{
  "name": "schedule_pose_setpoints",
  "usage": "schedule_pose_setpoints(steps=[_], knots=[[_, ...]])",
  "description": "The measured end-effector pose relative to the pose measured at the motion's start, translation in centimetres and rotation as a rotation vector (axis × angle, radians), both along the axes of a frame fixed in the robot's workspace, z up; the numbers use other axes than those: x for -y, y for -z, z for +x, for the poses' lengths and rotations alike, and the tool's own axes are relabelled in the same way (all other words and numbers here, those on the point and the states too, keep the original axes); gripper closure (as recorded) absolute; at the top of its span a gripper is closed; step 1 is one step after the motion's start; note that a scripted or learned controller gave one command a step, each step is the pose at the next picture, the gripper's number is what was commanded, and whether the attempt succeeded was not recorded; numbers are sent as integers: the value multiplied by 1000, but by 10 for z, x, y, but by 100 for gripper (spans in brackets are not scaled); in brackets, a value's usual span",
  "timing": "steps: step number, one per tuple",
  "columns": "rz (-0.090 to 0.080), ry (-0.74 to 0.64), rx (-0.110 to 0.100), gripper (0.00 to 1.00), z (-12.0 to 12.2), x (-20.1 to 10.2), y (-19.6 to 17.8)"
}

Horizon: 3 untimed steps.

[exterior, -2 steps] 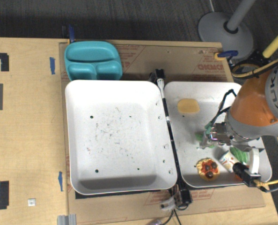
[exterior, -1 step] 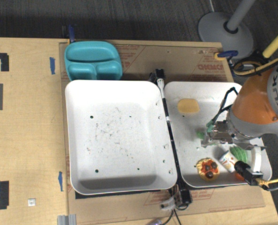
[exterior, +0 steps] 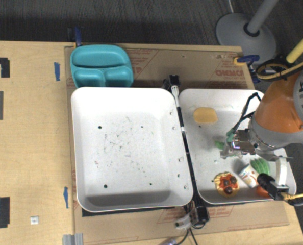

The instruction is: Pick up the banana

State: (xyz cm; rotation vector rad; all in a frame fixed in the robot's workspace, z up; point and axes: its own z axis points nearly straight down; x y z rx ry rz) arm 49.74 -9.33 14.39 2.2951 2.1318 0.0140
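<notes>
Banana not identified with certainty among items in right bin (exterior: 212, 98). Claw (exterior: 232, 146) seen low over right bin, beside green item (exterior: 259, 166); claw state could not be told. Yellow round item (exterior: 205, 116) seen far left in that bin, pizza-like toy (exterior: 226, 183) near edge. Teal tray (exterior: 101, 65) lay beyond left bin (exterior: 126, 147) on worktop (exterior: 29, 137).

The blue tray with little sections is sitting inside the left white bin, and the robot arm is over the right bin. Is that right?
Not quite. The camera view shows the blue tray sitting on the bench behind the left white bin, outside it, not inside. The rest holds: the robot arm is over the right bin.
</notes>
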Motion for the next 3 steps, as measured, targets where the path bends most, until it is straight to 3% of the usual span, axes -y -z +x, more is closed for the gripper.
schedule_pose_setpoints(steps=[3], knots=[[-2, -2, 6, 100, 2, 0, -29]])
